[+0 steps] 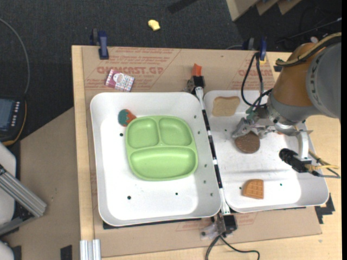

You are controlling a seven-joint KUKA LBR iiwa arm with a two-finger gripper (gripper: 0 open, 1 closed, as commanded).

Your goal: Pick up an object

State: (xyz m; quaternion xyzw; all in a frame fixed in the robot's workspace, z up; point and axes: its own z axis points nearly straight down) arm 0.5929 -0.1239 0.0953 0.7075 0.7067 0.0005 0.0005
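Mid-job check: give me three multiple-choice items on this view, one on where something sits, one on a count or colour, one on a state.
1. Where is the green divided plate?
A. left bin
B. right bin
C. on the cardboard outside the bins

2. How many food items lie in the right bin?
A. one
B. three
C. five

3. The tool is
A. parked over the left bin
B. low over the brown round patty
C. raised clear of the bench

Key: 1 A, the plate lies in the left bin. 2 B, a toast slice, the patty and a waffle piece. 3 B, the tool sits just above the patty.
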